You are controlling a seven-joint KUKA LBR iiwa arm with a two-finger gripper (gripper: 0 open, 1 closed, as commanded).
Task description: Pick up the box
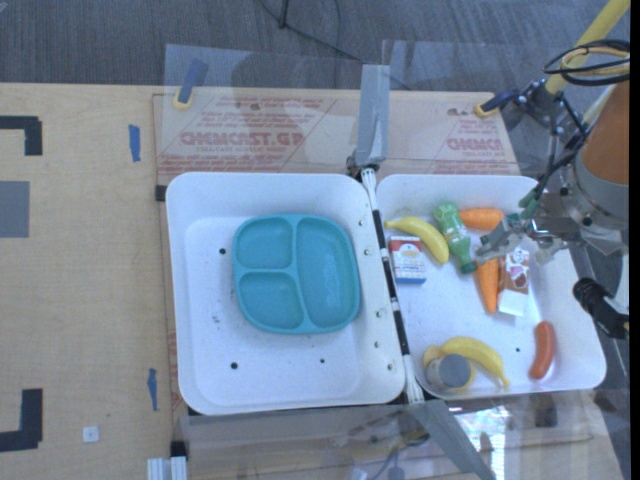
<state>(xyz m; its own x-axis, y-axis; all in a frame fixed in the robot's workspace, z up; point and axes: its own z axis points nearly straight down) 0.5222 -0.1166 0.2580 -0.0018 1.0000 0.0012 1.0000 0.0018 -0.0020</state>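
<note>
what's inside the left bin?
The left bin holds a teal divided plate with three compartments, lying flat. Bare white floor shows around it. Whatever is beneath the plate is covered.

Teal plate [297, 273], yellow bananas [421, 236], red-and-white box [407, 261].

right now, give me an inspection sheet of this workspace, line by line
surface: wooden bench bearing two white bins, left bin and right bin, side by side
job's things: small red and white box lying at the right bin's left side, apart from the gripper
clutter: teal divided plate in the left bin; right bin holds two bananas, green bottle, two carrots, sausage, white packet, round grey lid
grippers: gripper low over the carrots, fingers unclear
cables: black cable on the floor; yellow hose at the arm
surroundings: grey carpet, blue tape on the bench
</note>
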